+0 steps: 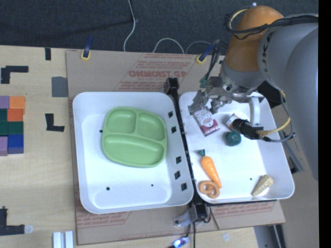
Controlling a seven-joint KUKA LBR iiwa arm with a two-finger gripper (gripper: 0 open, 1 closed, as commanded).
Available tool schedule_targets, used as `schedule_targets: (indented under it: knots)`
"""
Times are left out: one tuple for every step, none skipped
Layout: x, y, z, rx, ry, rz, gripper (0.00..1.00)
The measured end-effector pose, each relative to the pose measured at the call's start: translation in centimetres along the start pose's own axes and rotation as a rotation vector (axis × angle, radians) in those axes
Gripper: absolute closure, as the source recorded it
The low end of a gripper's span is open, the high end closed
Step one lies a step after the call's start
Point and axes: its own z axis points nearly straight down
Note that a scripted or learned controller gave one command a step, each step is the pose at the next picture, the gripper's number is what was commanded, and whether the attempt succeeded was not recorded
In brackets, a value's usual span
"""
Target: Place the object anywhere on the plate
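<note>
A green divided plate (135, 137) lies in the left white bin (88, 190). Over the upper left of the right bin (269, 164) my gripper (206, 106) points down. Its fingers are shut on the top edge of a small red and white packet (206, 122). The packet hangs tilted just below the fingers, close to the wall between the two bins and to the right of the plate.
In the right bin lie a teal round object (234, 138), an orange carrot (210, 170), a pretzel (208, 188) and a pale corn-like piece (262, 185). Coloured blocks (12, 125) sit on the bench at far left. The bulky arm (274, 40) overhangs the right bin's back.
</note>
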Motion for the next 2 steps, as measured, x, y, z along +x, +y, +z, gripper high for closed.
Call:
schedule_targets:
  knots:
    - [5.2,-0.4,0.6,0.002,0.000,0.000,1.00]
    - [10.3,0.5,-0.6,0.000,0.001,-0.001,1.00]
